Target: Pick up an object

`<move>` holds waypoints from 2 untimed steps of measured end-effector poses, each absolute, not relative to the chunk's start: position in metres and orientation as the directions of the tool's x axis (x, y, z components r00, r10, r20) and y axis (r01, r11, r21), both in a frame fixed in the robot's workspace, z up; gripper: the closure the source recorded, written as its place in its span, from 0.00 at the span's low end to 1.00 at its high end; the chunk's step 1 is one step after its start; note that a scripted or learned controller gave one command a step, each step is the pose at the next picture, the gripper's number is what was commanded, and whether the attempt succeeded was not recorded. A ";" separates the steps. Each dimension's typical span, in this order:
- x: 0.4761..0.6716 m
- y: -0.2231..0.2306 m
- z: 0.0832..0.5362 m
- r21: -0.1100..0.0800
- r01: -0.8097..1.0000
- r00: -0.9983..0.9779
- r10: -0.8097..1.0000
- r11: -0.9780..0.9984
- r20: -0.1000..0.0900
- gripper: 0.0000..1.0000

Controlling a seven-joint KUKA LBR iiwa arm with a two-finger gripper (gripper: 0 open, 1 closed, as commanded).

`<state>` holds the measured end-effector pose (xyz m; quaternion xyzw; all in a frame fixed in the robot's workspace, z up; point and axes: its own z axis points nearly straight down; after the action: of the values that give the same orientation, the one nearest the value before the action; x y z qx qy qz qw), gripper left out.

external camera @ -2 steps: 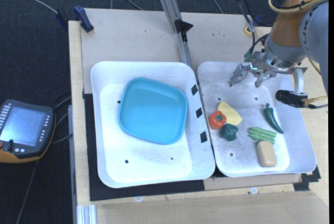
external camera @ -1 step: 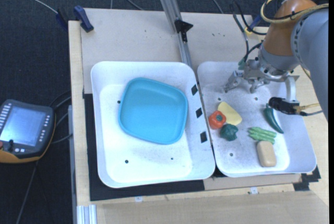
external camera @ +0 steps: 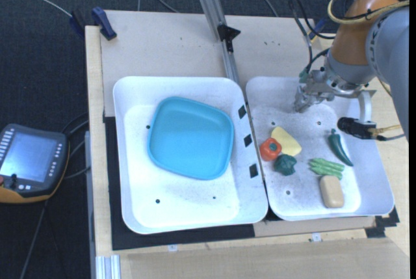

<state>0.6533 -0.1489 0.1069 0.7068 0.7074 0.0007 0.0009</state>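
Nothing has been picked up yet. The pincer [external camera: 304,102] hangs over bare floor at the right bin's [external camera: 279,206] twelve o'clock end; whether it is spread or pressed together I cannot tell, and nothing shows between its tips. The candidates lie toward six o'clock: yellow pepper [external camera: 286,140], red tomato [external camera: 270,149], green beans [external camera: 325,167], tan block [external camera: 331,192]. Approach, descent and grasp all remain.

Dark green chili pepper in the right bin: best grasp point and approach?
Grip the dark green chili pepper mid-body, coming straight down, jaws closing across its narrow width. It lies flat and slanted, stem end up-left, tip down-right. It lies apart from the green beans, so there is probably room on both sides.
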 end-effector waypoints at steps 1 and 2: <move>0.651 -0.140 0.162 0.005 1.000 -0.001 1.000 0.001 -0.001 1.00; 0.657 -0.140 0.206 0.005 1.000 -0.001 1.000 0.001 -0.001 1.00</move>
<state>0.6575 -0.1401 0.2064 0.7069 0.7073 0.0015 0.0021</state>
